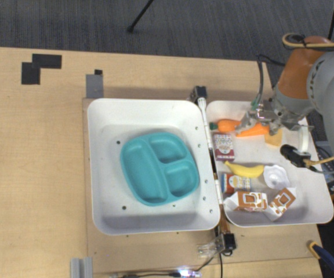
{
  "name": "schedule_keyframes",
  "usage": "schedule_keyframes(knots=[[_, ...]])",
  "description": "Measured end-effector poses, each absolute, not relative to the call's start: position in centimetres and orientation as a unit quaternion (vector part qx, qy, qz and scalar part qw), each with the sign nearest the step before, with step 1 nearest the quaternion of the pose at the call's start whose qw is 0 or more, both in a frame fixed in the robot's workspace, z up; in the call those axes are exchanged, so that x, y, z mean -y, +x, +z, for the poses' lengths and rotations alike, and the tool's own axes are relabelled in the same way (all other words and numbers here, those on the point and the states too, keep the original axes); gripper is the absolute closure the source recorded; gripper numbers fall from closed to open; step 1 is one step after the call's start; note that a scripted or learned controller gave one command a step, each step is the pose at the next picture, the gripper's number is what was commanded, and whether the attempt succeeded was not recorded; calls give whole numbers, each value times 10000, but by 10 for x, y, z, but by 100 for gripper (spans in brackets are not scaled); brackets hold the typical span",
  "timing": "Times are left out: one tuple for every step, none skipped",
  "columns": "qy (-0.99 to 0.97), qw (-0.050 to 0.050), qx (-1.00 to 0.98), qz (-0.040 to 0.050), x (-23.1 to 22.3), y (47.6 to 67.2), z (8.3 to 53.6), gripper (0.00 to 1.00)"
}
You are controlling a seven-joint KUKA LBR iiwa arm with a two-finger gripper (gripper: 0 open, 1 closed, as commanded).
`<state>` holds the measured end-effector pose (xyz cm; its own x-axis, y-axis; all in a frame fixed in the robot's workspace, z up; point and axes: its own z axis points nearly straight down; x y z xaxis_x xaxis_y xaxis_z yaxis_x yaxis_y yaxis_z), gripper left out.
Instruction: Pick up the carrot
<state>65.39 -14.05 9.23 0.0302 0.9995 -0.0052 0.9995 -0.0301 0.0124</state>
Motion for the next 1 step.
schedule_keyframes(knots=[[7153,127,-6987,78,139,659,109,100]])
